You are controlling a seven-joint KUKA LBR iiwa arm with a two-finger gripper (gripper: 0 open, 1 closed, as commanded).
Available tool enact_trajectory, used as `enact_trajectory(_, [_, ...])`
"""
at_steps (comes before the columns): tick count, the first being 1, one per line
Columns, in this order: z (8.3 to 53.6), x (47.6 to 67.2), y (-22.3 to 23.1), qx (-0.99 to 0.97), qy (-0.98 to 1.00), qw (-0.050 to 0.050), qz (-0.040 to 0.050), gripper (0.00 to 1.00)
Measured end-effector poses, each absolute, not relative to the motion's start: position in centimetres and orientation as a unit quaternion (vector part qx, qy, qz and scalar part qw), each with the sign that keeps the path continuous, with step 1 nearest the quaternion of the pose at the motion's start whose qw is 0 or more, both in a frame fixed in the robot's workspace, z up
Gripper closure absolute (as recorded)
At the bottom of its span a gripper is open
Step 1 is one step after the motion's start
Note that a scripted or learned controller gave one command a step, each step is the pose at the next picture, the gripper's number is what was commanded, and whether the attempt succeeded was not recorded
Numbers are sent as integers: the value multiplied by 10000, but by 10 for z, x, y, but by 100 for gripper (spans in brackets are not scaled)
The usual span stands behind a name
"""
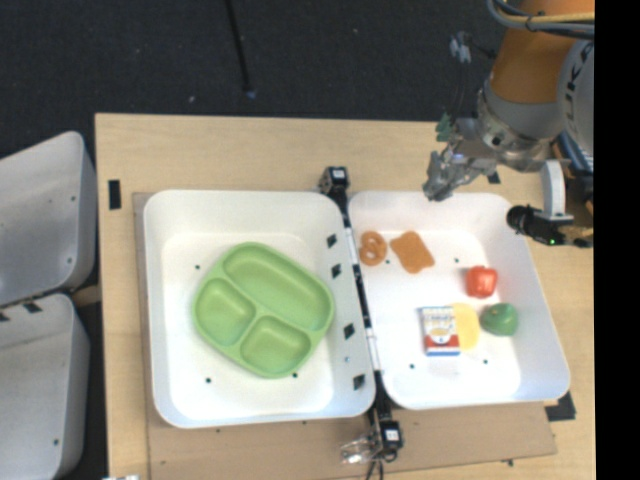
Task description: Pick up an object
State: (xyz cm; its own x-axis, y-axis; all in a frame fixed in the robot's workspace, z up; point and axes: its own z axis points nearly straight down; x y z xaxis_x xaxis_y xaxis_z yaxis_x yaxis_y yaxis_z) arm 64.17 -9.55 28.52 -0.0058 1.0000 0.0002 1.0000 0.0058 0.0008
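white bins, two: we count one green divided plate (264, 310) in the left bin (170, 388); five things in the right bin (520, 378): pretzel (372, 248), orange piece (411, 251), red pepper (481, 281), green pepper (499, 319), small carton (439, 330). gripper (441, 183) hangs over its far rim, gripping nothing; spread or pressed, we cannot tell.

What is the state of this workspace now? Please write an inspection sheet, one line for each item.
Surface: wooden bench bearing two white bins side by side.
Job's things: right bin holds a pretzel, orange-brown piece, red item, green item, yellow piece and small carton.
Clutter: green divided plate in left bin.
Grippers: gripper over the right bin's far edge, holding nothing visible.
Cables: dark cable on the floor.
Surroundings: dark floor; white panels at left.
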Motion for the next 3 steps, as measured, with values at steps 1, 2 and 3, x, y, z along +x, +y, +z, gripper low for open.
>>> enact_trajectory(1, [267, 639, -45, 7053, 7089, -1, -3, 100])
enact_trajectory(2, [260, 634, -5, 7055, 7087, 0, -3, 100])
enact_trajectory(3, [264, 635, 44, 7049, 7093, 4, 9, 100])
